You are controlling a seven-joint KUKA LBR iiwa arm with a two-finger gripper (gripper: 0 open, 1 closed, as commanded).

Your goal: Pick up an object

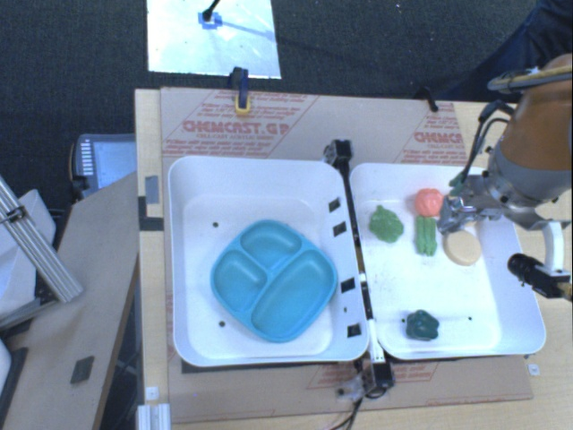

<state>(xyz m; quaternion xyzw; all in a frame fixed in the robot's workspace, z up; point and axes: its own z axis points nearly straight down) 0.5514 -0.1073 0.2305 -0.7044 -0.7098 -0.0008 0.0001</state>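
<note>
I log two white bins side by side on the bench (295, 115), a cardboard sheet under them. Left bin (192, 240): one blue divided plate (273, 280), lying near the middle. Right bin (510, 330): a light green leafy piece (387, 225), a dark green lump (422, 325) near the front wall, a green pod-like piece (425, 236), an orange-red round piece (429, 202) and a pale tan disc (464, 249) — the last three cluster at the gripper (454, 211). The grey arm (537, 141) covers that corner; I cannot tell how the pincer stands or whether it grips anything. Beyond the bench — dark carpet and a pale floor panel (213, 25).
</note>
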